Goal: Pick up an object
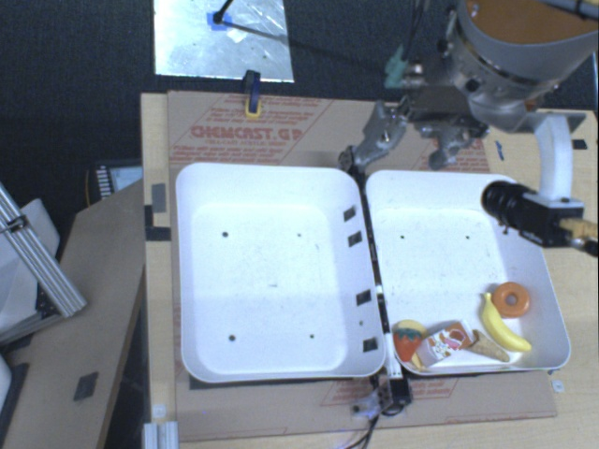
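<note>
In the right bin (pixel 440 251), the near right corner holds a small cluster of objects. A yellow banana (pixel 503 325) lies beside an orange ring-shaped piece (pixel 511 298). To their left sit a white and red packet (pixel 444 342), a red and orange round item (pixel 408 338) and a small brown piece (pixel 488 348). My gripper (pixel 412 146) hangs over the back edge of the right bin, far from the cluster. Its two fingers (pixel 378 139) are spread apart with nothing between them.
The left bin (pixel 267 269) lies beside the right one, and clips run along the shared wall. A black cylinder on a white bracket (pixel 520 210) juts over the right bin's right rim. A shiny metal sheet (pixel 225 26) lies at the back, beyond the cardboard.
</note>
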You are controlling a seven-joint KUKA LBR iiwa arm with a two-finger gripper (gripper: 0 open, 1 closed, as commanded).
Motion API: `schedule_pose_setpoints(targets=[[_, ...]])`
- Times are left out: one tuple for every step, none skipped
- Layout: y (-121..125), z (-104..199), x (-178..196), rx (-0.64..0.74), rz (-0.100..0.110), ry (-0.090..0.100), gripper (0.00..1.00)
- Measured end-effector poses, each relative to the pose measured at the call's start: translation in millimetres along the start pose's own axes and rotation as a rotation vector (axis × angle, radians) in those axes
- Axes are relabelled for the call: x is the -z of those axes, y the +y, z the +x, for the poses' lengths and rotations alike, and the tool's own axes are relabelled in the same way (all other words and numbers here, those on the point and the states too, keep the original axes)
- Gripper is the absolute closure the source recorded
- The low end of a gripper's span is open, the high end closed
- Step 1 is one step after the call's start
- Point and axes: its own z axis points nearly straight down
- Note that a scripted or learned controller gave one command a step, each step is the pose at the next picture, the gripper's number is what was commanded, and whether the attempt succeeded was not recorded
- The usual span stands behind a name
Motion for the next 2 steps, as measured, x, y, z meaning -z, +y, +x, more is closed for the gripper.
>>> schedule_pose_setpoints(targets=[[1,78,-1,0.002,0.002,0.001,0.0],[1,107,-1,-0.002,0.002,0.0,0.0]])
